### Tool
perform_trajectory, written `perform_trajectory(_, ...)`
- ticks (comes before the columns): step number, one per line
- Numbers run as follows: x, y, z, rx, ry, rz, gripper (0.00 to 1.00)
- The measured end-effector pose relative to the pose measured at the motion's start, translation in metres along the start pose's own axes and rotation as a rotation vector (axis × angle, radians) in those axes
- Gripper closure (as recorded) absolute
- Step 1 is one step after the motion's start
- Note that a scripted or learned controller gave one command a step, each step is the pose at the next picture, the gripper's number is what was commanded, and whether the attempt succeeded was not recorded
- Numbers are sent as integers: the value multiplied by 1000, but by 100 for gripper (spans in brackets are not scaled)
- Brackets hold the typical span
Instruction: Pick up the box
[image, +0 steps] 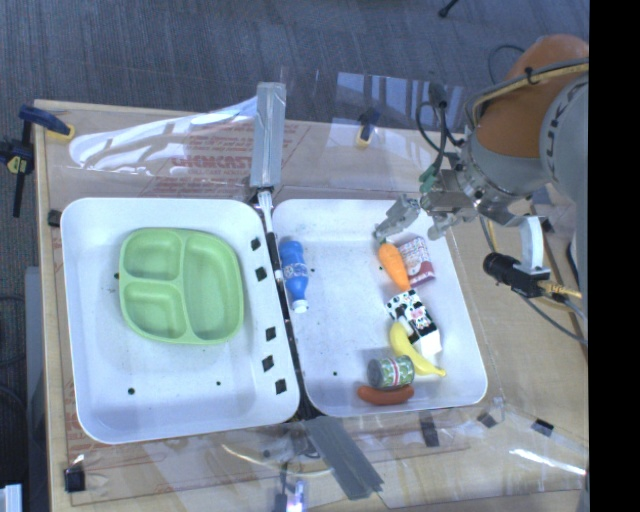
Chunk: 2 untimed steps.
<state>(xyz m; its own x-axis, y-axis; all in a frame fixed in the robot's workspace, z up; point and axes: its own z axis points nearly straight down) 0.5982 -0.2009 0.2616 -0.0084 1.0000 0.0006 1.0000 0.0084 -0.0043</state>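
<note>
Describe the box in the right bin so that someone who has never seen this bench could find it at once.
Start at the right bin, the one without the green plate. Along its right side a row of small items runs from the orange carrot down to the can and sausage. The box lies mid-row, over the yellow banana: the only item with a black-and-white cow-patch print.

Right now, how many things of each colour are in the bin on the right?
Orange: 1, carrot
Blue: 1, bottle
Yellow: 1, banana
Black and white: 1, box
Red: 2, packet, sausage
Green: 1, can
Total: 7
</note>
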Motion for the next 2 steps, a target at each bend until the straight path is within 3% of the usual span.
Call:
perform_trajectory(1,-7,52,63,-1,-1,-12,0)
perform_trajectory(2,-8,60,58,-5,-1,12,0)
